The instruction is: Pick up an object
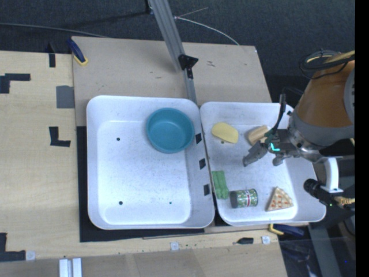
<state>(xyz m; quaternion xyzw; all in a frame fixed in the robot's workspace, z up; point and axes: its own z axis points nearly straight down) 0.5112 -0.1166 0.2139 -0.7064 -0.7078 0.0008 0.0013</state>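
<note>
Approach step, nothing gripped yet. Jaws (264, 154) spread open, hovering low in the right bin (305, 215), just below the tan roll (257, 134). Yellow piece (225, 133) up-left, can (244, 198) and pizza slice (279, 199) beneath. Next: centre over one, descend, close. Speckled white floor; table around; blue bowl (169, 130) far left.

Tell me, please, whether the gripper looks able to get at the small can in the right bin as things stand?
Probably yes: the gripper hangs above the right bin, and the can lies below it with open floor between, the green block and pizza slice flanking it.
</note>
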